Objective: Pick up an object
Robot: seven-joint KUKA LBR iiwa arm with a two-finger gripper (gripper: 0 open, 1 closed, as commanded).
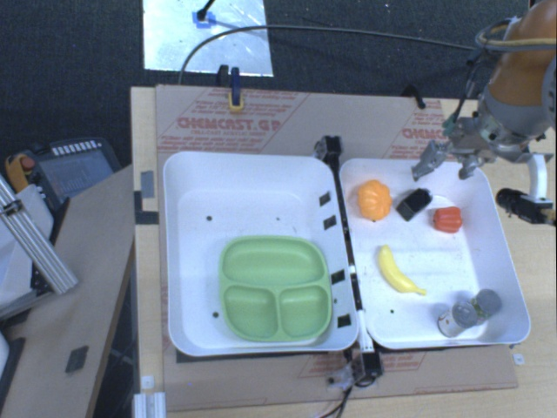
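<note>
In the right bin [487, 268] lie an orange pumpkin-like toy [375, 199], a small black block [413, 203], a red pepper-like toy [447, 219], a yellow banana [399, 271] and a grey can on its side [467, 313]. My gripper [448, 164] hangs over the bin's back edge, above and behind the black block. Its two fingers are spread apart with nothing between them. The orange wrist band [522, 77] rises above it at the right.
The left bin [200, 233] holds a green divided plate [274, 287]. A black divider strip [338, 233] runs between the bins. A cable arcs across the back of the bench, and a black part [520, 205] sticks out by the right bin's rim.
</note>
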